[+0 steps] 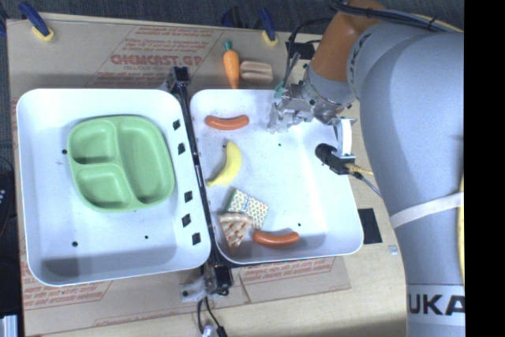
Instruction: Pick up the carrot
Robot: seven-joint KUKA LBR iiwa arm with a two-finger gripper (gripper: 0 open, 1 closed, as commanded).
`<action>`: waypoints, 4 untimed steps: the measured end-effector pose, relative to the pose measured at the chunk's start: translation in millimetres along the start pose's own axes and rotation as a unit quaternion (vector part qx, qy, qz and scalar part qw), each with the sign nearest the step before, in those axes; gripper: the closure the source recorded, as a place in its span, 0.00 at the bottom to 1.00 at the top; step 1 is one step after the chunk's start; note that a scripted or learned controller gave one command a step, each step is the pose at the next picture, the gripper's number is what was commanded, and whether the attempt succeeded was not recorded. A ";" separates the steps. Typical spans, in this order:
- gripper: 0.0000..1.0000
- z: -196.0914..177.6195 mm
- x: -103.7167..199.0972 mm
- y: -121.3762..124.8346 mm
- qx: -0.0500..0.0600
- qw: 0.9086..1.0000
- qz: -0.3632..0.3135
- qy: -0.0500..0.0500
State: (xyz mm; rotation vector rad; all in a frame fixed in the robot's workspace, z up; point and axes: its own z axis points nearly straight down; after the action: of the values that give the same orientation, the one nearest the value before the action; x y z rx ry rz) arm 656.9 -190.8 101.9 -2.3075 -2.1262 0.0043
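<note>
The carrot (230,67), orange with a green top, lies on the cardboard just beyond the far rim of the right bin (331,205), outside both bins. My gripper (281,116) hangs over the far part of the right bin, to the right of the carrot and a little nearer the camera. Nothing shows in its grasp. The grey arm with its orange band (341,35) reaches in from the right.
A tan block (256,73) lies right beside the carrot. In the right bin are a sausage (227,121), a banana (226,164), a patterned packet (249,207), a waffle piece (233,230) and another sausage (275,237). The left bin (47,249) holds a green divided plate (120,162).
</note>
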 end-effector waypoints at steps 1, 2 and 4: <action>1.00 -115.1 9.4 -1.5 -0.001 0.987 0.159 0.000; 1.00 -100.3 68.9 -113.5 0.001 0.980 0.200 0.000; 1.00 -240.4 -16.3 -150.2 -0.001 0.949 0.314 0.000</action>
State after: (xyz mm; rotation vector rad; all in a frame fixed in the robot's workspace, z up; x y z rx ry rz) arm 507.0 -195.0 343.0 -2.8607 -1.2941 0.0037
